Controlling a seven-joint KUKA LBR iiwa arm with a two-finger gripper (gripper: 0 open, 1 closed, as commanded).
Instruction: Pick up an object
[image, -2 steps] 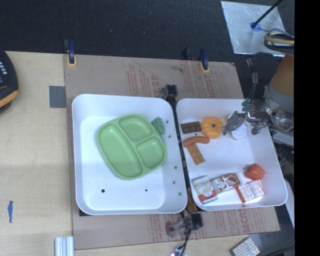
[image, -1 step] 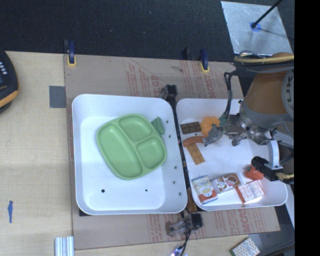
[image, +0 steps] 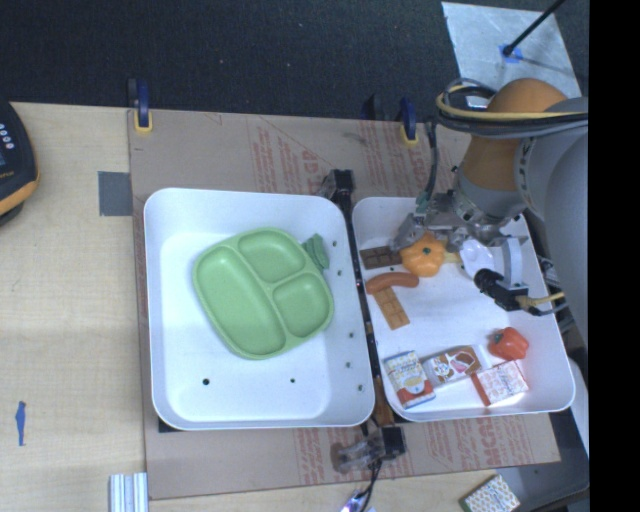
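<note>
My gripper (image: 432, 232) hangs over the far part of the right bin (image: 455, 312), under the grey arm's orange band (image: 505, 150). An orange pumpkin-like toy (image: 424, 260) sits right beneath it, touching or nearly touching. How the gripper stands around the toy is hidden by the wrist. Next to the toy lie a dark brown block (image: 378, 258), an orange sausage (image: 390, 283) and a tan waffle bar (image: 393, 312). A red tomato toy (image: 509, 344) lies at the bin's right side.
Three small cartons (image: 406, 378) (image: 452, 364) (image: 500, 383) line the right bin's near edge. The left bin (image: 160, 300) holds a green divided plate (image: 264, 292) with a small green piece (image: 317, 251) at its far right corner. A black cable end (image: 500, 290) dangles by the wrist.
</note>
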